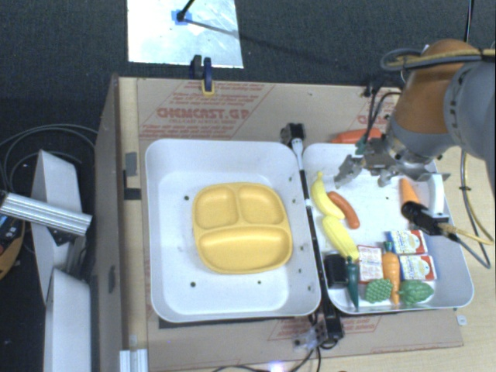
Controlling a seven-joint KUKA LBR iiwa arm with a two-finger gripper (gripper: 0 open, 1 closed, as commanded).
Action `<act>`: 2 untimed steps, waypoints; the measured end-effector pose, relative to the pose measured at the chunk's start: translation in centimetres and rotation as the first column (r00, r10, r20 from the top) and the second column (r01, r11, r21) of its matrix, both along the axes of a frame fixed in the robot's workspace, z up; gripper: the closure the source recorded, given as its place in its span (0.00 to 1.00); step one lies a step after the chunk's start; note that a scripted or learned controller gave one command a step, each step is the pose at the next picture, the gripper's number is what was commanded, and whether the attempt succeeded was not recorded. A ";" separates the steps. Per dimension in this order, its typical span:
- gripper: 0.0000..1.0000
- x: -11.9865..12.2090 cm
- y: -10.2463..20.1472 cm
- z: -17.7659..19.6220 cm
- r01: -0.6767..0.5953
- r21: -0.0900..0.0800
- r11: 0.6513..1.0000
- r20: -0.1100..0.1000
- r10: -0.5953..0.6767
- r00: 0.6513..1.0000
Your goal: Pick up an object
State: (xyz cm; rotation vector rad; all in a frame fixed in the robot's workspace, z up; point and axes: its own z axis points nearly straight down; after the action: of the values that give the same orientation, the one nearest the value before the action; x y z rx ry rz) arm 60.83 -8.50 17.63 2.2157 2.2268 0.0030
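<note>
Gripper [364, 170] hung open over the right bin's [463, 285] back half, fingers spread, nothing between them. Bare floor directly below. Sausage [343, 208] and bananas [330, 219] lay just ahead by the left wall; cartons [409, 243], carrot [390, 268] and greens crowded the front edge.

The arm [434, 91] hides part of the right bin's [457, 285] far rim (elbow cropped at right).

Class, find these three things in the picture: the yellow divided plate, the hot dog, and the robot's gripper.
yellow divided plate [242, 227], camera view, on its large lower compartment.
hot dog [342, 208], camera view, on the middle of the sausage.
gripper [364, 173], camera view, midway between its fingertips.
</note>
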 end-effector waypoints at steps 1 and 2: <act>0.00 1.7 0.0 -6.0 0.000 -0.002 1.000 -0.002 0.000 1.000; 0.00 2.7 -0.5 -8.7 0.001 -0.006 1.000 0.012 -0.001 1.000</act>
State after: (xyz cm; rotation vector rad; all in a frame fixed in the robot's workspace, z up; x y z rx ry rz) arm 63.49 -8.99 8.92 2.2085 2.2167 0.0093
